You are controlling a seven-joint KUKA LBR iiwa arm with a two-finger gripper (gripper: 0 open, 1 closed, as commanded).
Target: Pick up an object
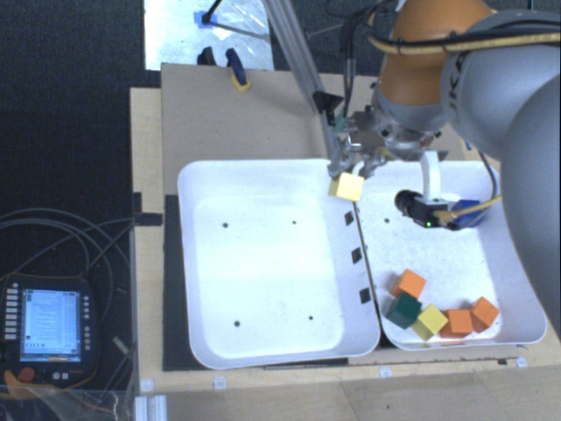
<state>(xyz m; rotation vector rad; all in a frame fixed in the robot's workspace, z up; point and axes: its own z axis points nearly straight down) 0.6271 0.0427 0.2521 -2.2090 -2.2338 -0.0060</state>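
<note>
Loose blocks [443,312] lie in the right bin [517,261], while the end effector [353,167] apparently pinches a pale yellow cube [348,187].

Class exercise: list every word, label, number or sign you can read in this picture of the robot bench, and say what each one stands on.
No text can be read here.
The lit screen of the black handheld control pendant at lower left shows rows of lines, too small and blurred to read.
The small black square marks along the inner rim of the right-hand shallow white bin bear no legible writing.
</note>
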